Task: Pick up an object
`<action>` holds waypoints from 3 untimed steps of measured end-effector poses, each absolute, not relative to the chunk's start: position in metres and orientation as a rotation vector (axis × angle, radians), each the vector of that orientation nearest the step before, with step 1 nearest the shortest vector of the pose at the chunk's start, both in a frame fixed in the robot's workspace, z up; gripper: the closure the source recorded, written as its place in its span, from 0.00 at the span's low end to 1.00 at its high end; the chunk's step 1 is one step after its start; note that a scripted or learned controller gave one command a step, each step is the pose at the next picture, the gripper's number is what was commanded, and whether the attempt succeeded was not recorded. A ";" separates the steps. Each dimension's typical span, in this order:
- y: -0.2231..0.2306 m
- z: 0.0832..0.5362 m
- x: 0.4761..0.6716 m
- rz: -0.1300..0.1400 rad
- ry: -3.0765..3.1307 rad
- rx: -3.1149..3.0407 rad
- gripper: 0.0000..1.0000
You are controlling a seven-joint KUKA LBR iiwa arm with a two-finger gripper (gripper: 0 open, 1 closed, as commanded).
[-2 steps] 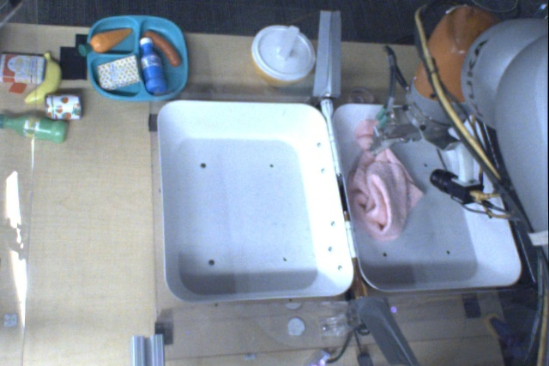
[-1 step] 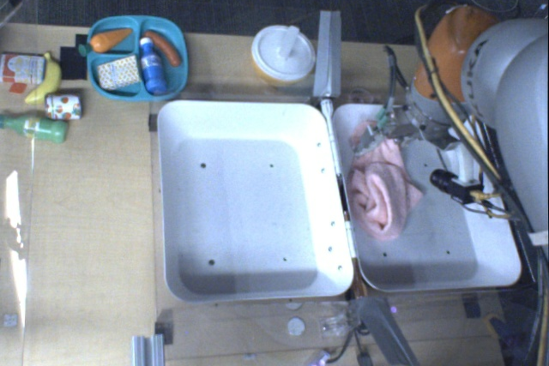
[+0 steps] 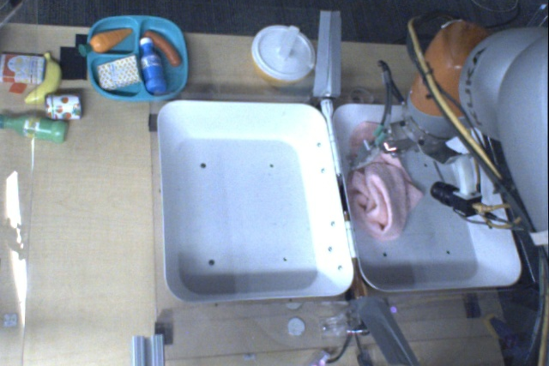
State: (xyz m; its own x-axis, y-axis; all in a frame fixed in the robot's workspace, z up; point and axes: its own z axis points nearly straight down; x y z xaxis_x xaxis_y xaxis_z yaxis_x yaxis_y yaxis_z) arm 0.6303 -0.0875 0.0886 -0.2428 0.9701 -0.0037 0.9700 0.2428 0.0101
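Here, gripper (image 3: 383, 143) low in right bin (image 3: 446, 261); pink cloth (image 3: 382, 197) just below, long axis running down the bin; cannot tell fingers' state.

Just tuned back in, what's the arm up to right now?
The grey arm reaches in from the right over the right bin, with its gripper down at the upper end of a crumpled pink cloth, the item lying in that bin. Whether it has a hold on the cloth can't be made out from this view. The left bin sits alongside, away from the arm.
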 end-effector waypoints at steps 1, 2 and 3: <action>-0.091 0.091 0.514 0.011 2.644 1.673 0.00; -0.091 0.103 0.518 0.017 2.635 1.666 1.00; -0.054 0.185 0.594 0.004 2.494 1.905 1.00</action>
